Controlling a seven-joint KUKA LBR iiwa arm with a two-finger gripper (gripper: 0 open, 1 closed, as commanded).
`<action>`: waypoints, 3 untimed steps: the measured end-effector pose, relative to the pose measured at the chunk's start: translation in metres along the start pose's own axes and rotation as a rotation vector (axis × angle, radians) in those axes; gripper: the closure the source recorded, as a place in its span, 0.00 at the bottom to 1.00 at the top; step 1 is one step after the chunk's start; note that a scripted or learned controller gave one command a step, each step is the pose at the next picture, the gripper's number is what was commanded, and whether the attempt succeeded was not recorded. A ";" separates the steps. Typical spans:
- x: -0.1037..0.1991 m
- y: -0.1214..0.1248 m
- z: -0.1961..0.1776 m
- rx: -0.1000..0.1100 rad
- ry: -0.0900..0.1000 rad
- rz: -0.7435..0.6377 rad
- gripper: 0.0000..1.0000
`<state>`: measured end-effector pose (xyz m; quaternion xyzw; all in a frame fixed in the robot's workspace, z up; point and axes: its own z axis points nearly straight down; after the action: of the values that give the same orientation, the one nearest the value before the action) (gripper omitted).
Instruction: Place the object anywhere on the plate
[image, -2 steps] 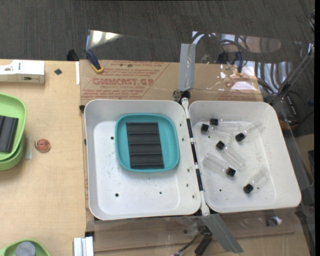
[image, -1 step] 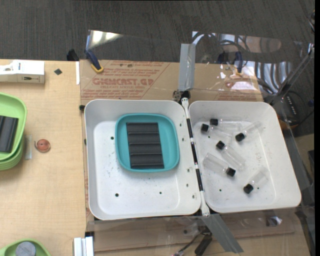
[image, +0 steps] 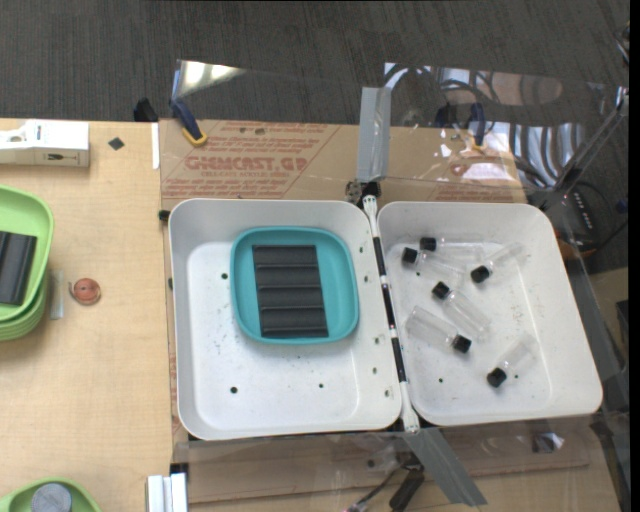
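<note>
Lying loose as capped vials (image: 441, 291) across the right bin (image: 470, 395), well apart from the plate (image: 343, 290) set mid left bin (image: 280, 385), presumably so any drop lands on it; jaw state impossible to tell.

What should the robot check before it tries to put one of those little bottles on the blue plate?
1. Teal square plate sits flat in the left white bin: ok.
2. Plate has room: cannot tell; a black ribbed insert fills its middle.
3. Clear plastic vials with black caps lie in the right white bin: ok.
4. Vials are spread apart enough to pick one: ok.
5. A vial is already on the plate: not ok.
</note>
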<state>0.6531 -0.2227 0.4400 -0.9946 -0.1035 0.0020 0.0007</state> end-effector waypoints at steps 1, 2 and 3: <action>0.000 0.000 0.000 0.000 0.001 0.006 0.00; 0.001 0.000 -0.001 0.000 0.003 0.006 0.00; -0.004 -0.001 0.001 0.002 -0.001 0.009 0.00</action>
<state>0.6496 -0.2229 0.4391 -0.9951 -0.0993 0.0028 0.0017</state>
